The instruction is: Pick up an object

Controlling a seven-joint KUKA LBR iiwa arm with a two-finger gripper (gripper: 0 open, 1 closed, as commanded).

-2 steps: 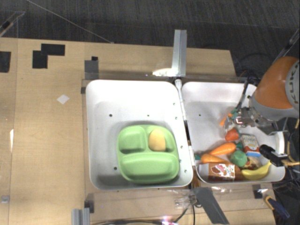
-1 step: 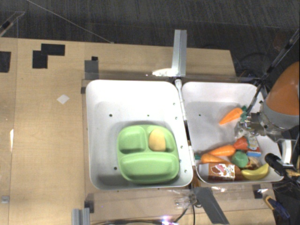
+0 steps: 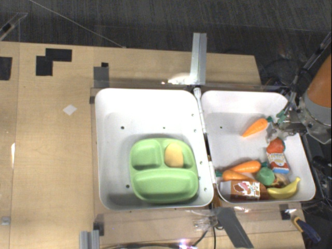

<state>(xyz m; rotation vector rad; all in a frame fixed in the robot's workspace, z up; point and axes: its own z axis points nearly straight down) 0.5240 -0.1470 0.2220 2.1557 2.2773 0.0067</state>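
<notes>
The left bin [image 3: 111, 139] holds a green divided tray [image 3: 163, 169] with a yellow, egg-shaped item [image 3: 175, 154] in its upper right compartment. The right bin [image 3: 228, 108] carries the clutter. One carrot [image 3: 254, 127] lies alone toward the upper middle, tilted. A second carrot [image 3: 244, 167] lies lower down, beside a green round piece [image 3: 266, 176]. Along the near wall sit a brown carton [image 3: 245, 189] and a banana [image 3: 284, 189], packed close together. A small red-and-white carton [image 3: 277, 158] stands by the right wall, near the banana and the green piece.

The arm enters from the right, its orange band [image 3: 319, 84] above the wrist. The gripper [image 3: 277, 131] hangs over the right side of the right bin, between the upper carrot and the red-and-white carton, just above the carton's top. Whether the fingers are spread or closed cannot be told; the metal parts blur together. Nothing is seen between them. The crowded lower corner leaves little free space around the carton.
</notes>
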